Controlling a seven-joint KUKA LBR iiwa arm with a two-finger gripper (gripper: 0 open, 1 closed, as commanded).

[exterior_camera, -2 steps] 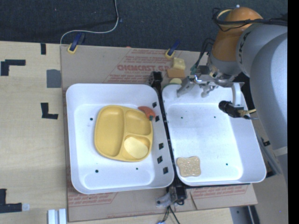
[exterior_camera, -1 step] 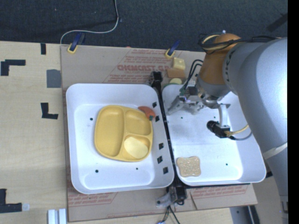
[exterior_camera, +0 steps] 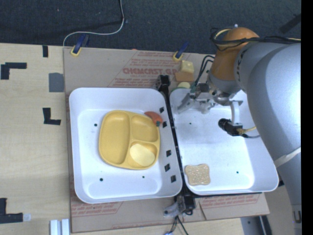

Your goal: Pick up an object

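Arm (exterior_camera: pixel 274 97): grey, orange band, reaching in from the right over the right bin's far side.
Left bin (exterior_camera: pixel 83 146): holds the yellow tray.
Right bin (exterior_camera: pixel 244 173): holds the biscuit.
Yellow tray (exterior_camera: pixel 122 136): divided, a pale round piece (exterior_camera: pixel 142 154) in its near right compartment.
Gripper (exterior_camera: pixel 198 102): low over the right bin's far left corner; I cannot tell how the fingers stand.
Biscuit (exterior_camera: pixel 197 174): tan, flat, near left corner of the right bin.
Red piece (exterior_camera: pixel 154 116): touching the tray's far right rim.

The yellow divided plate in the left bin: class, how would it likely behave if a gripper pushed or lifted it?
The yellow divided plate looks like rigid moulded plastic, so probably stiff and light. Lying flat on the left bin, it would likely slide, not roll. Its low rim may be awkward to pinch.
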